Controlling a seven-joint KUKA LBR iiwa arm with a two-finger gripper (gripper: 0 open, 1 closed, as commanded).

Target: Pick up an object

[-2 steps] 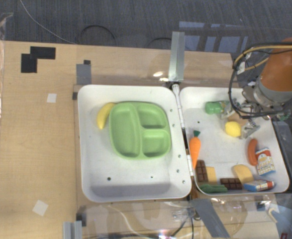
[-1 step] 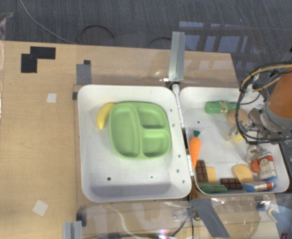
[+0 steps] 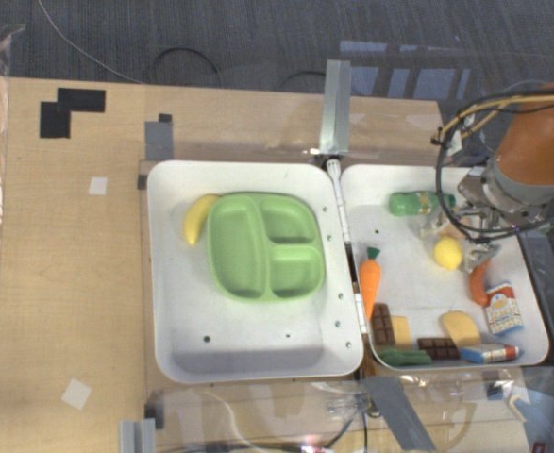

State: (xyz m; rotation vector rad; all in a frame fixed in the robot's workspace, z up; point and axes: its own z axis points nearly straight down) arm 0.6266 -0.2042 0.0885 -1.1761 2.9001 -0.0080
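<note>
Reaching stage, I judge: the hand (image 3: 467,236), its state I cannot tell, hangs over the right bin (image 3: 390,253) just beside the lemon (image 3: 447,253), needing descent next.

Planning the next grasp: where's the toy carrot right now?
The carrot lies in the right bin, against its left wall, above the chocolate bar and left of the lemon.

One fixed camera above the bench (image 3: 59,253), looking down at a slant, both white bins (image 3: 163,281) in frame
</note>
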